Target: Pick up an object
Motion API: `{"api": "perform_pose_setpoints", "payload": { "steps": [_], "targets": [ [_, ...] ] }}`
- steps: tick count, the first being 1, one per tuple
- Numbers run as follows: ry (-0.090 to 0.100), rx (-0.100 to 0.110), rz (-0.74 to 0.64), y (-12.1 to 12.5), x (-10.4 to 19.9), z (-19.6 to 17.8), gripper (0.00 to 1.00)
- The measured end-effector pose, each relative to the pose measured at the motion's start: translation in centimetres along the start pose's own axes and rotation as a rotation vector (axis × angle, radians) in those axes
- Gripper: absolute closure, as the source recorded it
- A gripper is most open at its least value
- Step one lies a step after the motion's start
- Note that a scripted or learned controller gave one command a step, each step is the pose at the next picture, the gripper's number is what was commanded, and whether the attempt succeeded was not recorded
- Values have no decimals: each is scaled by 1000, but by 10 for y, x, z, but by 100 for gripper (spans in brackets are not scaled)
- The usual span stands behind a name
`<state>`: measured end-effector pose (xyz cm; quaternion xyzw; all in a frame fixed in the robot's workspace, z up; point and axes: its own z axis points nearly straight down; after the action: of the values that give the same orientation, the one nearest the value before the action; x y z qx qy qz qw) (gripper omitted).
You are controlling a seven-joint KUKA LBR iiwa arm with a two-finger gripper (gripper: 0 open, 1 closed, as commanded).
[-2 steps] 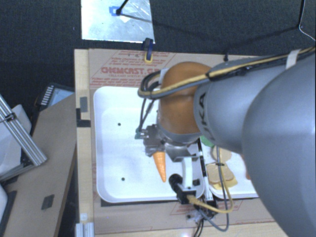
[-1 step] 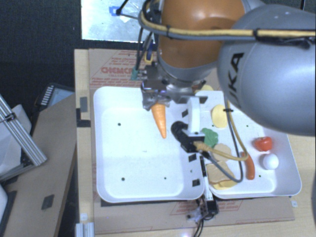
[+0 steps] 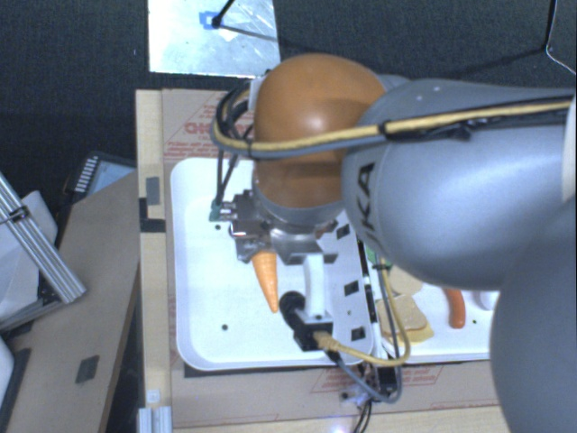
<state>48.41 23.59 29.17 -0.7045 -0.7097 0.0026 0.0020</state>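
Observation:
An orange carrot (image 3: 265, 280) pokes out from under the wrist, pointing toward the front of the left white bin (image 3: 200, 269). My gripper (image 3: 269, 246) sits low over the middle of this bin, right at the carrot's thick end, and the arm's orange band and grey body cover it from above. Whether the carrot is between the fingers or lying on the bin floor cannot be told.
In the right bin, past the arm, lie a reddish-orange sausage-shaped thing (image 3: 456, 308), a pale yellow slice (image 3: 413, 318) and a small green bit (image 3: 384, 264). Metal rails (image 3: 36, 251) stand off the bench at the left. The arm hides most of the right bin.

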Motion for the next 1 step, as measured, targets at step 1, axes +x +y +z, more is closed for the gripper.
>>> {"api": "perform_pose_setpoints", "payload": {
  "steps": [1],
  "targets": [
    [4, -19, 7, 84, -3, -68, 100]
  ]
}}
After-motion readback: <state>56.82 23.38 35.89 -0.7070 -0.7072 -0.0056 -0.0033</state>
